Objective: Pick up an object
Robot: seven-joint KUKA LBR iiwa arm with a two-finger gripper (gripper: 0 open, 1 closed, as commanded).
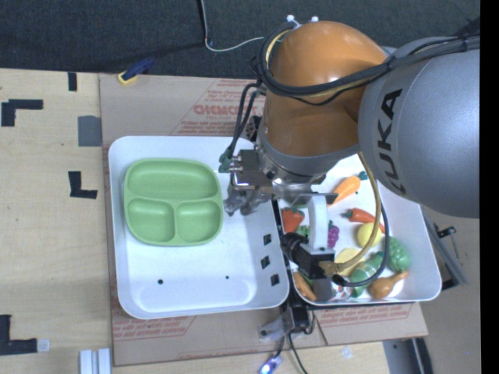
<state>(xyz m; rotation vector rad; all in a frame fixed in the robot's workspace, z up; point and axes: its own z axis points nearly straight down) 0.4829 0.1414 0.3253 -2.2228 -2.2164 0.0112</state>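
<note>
My gripper (240, 197) hangs under the orange wrist band, over the right part of the left bin (132, 287), just beside the right edge of a green divided plate (173, 201). Nothing shows between it and the bin floor. The right bin (425, 287) holds several toy foods: an orange carrot (347, 186), a red-orange carrot (361, 215), purple grapes (333, 234), a yellow piece (366, 234), a green vegetable (398, 252), a brown pear-like piece (382, 287) and an orange-red piece (292, 220). The arm hides much of that bin.
The green plate lies in the back left of the left bin, with bare white floor (195, 287) in front of it. The wall between the bins (273, 263) runs right under the wrist. Cardboard (156, 100) lies under both bins.
</note>
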